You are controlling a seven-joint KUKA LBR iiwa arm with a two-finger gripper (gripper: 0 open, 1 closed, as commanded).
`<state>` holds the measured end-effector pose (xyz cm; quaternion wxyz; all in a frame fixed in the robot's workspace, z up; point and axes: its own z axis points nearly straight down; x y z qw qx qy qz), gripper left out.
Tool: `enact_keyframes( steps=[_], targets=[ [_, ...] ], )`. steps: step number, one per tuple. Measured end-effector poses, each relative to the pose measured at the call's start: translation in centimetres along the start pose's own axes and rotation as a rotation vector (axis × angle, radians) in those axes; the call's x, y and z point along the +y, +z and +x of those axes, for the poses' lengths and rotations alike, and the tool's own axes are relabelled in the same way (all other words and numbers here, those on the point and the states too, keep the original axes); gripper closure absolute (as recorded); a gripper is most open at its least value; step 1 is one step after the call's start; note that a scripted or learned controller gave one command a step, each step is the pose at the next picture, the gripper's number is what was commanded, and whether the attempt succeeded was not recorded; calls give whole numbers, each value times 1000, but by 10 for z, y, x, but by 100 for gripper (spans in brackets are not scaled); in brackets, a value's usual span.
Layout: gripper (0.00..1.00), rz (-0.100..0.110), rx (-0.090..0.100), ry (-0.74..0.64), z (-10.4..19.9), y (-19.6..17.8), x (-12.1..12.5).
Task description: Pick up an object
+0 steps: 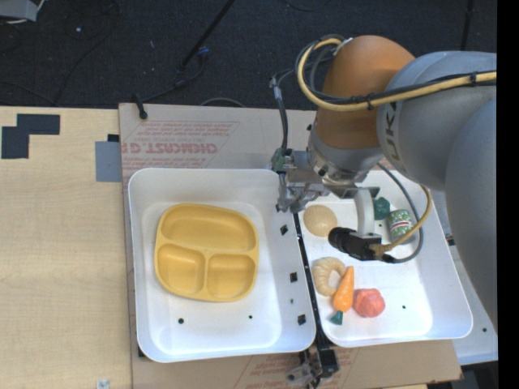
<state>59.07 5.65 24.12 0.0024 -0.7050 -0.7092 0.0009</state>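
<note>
My gripper (pixel 290 194) hangs over the rim between the two bins, at the upper left corner of the right bin (pixel 422 318). Just to its right lies a pale beige rounded piece (pixel 319 219). Lower in the same bin lie a beige croissant-shaped piece (pixel 327 272), an orange carrot (pixel 344 290) leaning against it, and a red lump (pixel 369 302). A green can (pixel 399 223) and a teal piece (pixel 380 208) sit partly under the arm at the right. I see nothing between the gripper and the bin floor.
The left bin (pixel 154 331) holds a yellow divided plate (pixel 207 251). The grey and orange arm (pixel 389 96) covers the upper right bin. A small dark green bit (pixel 336 318) lies below the carrot.
</note>
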Motion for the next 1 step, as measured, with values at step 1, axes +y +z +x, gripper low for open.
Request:
enact_keyframes(
  steps=[1],
  targets=[
    [100,1,-2,1,47,14,3]
  ],
)
